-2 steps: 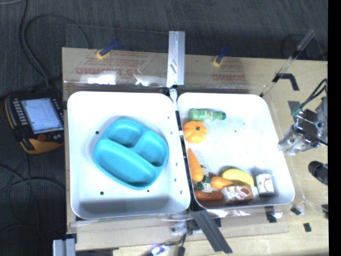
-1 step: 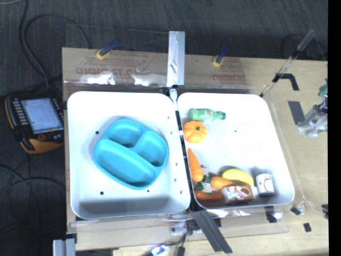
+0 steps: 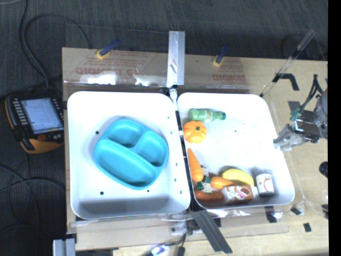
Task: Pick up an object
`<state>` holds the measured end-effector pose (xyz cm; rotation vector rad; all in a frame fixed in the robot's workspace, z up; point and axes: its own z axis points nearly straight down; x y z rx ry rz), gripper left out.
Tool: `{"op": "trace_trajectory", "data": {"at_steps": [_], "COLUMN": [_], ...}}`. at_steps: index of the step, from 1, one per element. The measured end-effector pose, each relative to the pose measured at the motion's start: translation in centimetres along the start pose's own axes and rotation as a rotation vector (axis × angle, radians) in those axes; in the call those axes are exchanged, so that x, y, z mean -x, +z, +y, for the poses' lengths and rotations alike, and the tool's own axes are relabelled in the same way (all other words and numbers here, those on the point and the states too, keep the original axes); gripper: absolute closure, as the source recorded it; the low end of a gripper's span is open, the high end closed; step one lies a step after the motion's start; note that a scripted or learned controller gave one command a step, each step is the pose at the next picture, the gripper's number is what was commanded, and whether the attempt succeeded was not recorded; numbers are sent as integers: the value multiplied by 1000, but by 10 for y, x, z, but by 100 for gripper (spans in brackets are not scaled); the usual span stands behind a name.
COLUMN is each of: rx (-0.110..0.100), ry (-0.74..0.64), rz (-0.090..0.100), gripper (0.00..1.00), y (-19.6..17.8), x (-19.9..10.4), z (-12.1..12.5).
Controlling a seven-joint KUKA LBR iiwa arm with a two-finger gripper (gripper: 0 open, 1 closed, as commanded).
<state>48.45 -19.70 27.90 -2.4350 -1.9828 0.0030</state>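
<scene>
The right bin [image 3: 266, 143] holds several toy foods. A green bottle [image 3: 205, 114] lies at its back, with an orange pumpkin [image 3: 194, 132] just in front of it. A carrot [image 3: 195, 166] lies along the left wall. In the front corner sit a yellow banana [image 3: 238, 176], a brown sauce bottle [image 3: 226, 194] and a small white can [image 3: 265, 184]. My gripper [image 3: 300, 130] is at the far right, outside the bin's right wall and apart from every object. It is small and partly cut off.
The left bin [image 3: 85, 185] holds a blue divided plate [image 3: 131, 152]. A metal divider post [image 3: 176, 57] stands behind the two bins. A teach pendant [image 3: 34, 119] lies on the floor to the left. Cables and brackets sit at the bench's right edge.
</scene>
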Motion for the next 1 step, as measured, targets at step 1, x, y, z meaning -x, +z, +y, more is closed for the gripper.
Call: {"op": "trace_trajectory", "data": {"at_steps": [1], "rx": [1], "ry": [-131], "rz": [-2], "gripper": [100], "y": [-21], "x": [12], "z": [18]}}
